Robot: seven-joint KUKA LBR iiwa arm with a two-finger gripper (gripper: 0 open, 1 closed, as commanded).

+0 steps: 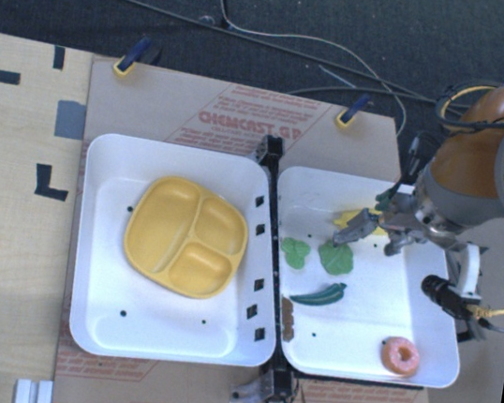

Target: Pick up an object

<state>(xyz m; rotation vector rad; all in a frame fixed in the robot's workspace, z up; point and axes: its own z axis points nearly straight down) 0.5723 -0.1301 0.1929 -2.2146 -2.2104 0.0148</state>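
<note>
Left bin [97, 219]: yellow tray [187, 236]. Right bin [426, 361]: two green leaves [317, 254], dark green pepper [318, 295] lying slanted, tip up-right, pink donut [400, 356] in near corner. Gripper [372, 232] above leaves, jaws apart, holding nothing.

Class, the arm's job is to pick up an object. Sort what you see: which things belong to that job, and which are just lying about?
Job:
gripper
right bin
green leaf pieces
dark green pepper
pink doughnut

Lying about:
yellow divided plate
left bin
clamps
cables
</note>
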